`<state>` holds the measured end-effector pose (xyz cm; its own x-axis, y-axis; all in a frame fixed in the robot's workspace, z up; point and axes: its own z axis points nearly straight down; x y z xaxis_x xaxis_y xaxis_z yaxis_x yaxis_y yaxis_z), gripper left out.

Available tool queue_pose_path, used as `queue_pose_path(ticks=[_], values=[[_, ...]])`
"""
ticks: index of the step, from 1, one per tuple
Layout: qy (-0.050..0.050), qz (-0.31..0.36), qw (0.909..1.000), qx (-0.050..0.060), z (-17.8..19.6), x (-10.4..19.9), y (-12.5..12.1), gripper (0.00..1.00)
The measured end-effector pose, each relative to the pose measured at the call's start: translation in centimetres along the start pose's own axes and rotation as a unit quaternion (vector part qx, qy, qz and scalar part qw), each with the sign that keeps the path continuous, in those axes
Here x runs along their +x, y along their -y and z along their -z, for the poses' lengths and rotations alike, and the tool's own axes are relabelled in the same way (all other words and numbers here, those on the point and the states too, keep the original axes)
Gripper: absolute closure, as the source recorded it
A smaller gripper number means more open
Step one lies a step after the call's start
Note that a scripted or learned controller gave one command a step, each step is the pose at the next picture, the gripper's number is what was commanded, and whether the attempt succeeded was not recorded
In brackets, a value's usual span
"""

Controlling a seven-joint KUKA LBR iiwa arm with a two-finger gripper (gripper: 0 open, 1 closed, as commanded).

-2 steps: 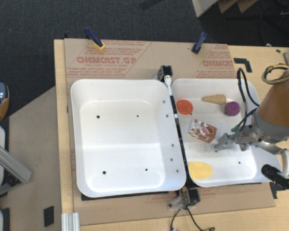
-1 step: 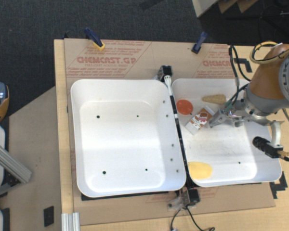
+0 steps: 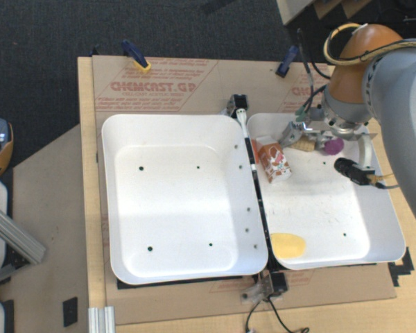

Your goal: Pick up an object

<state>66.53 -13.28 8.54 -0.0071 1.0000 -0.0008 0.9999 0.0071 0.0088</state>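
Note:
My gripper is low over the far part of the right bin, under the grey wrist with its orange band. A small tan object lies right at the gripper's tip, partly hidden by it. Just to its right is a purple object, tucked under the wrist. A red and white packet lies at the bin's far left, a little to the left of and nearer than the gripper. At the near left of the same bin rests a flat yellow object.
The left bin stands beside the right one, their rims meeting along a black strip. Both sit on a cardboard-covered bench held by blue clamps at the far edge.

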Motion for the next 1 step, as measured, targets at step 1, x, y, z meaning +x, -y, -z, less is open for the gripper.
queue_pose_path(ticks=[1], values=[[0.000, -0.003, 1.0000, 0.003, -0.02, 1.41, -0.19, 0.00]])
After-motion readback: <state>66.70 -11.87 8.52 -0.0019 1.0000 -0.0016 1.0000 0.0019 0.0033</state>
